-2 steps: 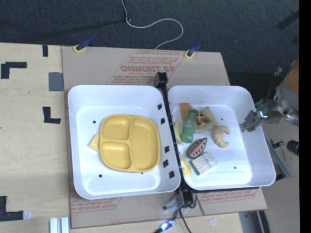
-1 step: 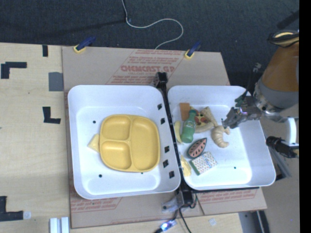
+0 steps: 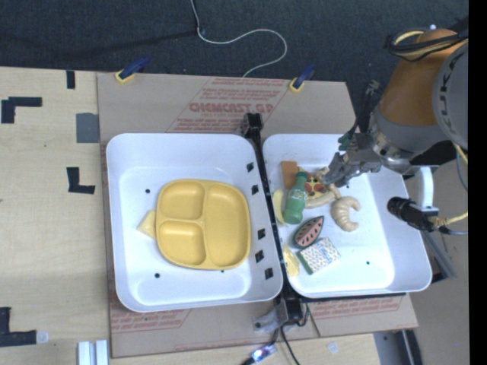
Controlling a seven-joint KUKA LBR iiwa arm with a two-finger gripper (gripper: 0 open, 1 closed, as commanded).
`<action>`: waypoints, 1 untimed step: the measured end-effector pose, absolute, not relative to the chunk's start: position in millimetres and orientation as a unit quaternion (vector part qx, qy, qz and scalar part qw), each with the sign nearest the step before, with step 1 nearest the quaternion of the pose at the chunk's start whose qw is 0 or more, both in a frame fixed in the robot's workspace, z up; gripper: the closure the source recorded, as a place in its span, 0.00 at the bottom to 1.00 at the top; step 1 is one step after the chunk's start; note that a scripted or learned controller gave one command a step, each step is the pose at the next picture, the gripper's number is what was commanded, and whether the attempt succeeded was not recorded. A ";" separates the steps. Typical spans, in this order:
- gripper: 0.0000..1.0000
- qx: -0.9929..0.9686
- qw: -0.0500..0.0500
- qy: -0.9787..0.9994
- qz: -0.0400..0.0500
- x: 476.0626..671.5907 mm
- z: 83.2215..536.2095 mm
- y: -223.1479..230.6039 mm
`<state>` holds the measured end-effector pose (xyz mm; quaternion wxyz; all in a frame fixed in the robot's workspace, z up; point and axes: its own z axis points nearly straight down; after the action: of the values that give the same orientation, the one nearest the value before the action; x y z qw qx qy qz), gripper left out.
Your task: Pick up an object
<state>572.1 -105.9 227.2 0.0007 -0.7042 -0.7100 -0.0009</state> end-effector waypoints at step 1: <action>1.00 -0.705 0.001 -0.709 0.000 594.2 214.0 -57.8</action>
<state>594.2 -57.8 214.0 0.0010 -0.7048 -0.7094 0.0002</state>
